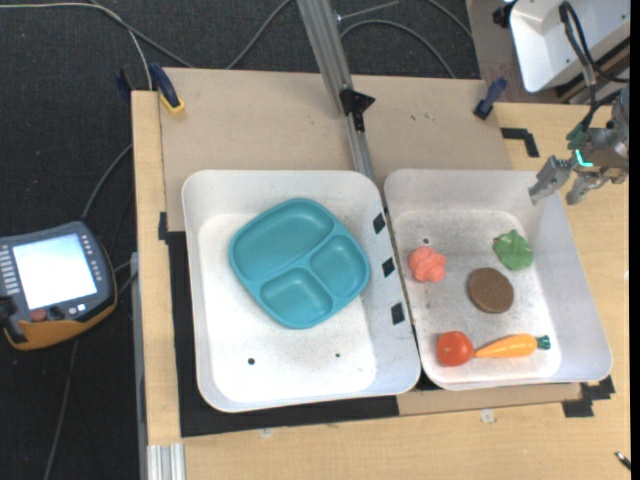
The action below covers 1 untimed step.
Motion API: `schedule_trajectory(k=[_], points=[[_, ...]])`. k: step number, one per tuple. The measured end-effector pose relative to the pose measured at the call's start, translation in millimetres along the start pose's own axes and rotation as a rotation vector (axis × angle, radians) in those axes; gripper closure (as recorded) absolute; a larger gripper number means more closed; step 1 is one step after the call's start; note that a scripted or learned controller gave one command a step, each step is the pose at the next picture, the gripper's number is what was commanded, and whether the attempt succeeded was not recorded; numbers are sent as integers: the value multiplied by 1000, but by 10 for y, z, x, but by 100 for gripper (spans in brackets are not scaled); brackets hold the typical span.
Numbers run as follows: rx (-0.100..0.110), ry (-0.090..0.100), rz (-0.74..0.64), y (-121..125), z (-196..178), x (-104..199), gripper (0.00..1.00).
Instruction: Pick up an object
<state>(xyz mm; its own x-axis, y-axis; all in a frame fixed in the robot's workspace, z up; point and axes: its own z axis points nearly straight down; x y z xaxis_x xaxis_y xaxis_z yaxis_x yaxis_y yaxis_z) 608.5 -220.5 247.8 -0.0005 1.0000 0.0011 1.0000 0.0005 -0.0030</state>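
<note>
End effector point(563, 180) spread, empty, above right bin's point(590, 313) far rim: drop straight onto green piece point(513, 250), clear of wall.

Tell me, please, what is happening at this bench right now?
A robot arm is set to pick up an object. Its pincer hovers open above the right bin's far right corner, holding nothing. In that bin lie a green vegetable, pink piece, brown disc, tomato and carrot. The left bin holds a teal divided plate.
</note>
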Motion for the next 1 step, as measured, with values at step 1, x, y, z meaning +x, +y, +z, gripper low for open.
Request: schedule_trajectory(k=[1], points=[[-3, -1, -1, 8, -16, 1, 0]])
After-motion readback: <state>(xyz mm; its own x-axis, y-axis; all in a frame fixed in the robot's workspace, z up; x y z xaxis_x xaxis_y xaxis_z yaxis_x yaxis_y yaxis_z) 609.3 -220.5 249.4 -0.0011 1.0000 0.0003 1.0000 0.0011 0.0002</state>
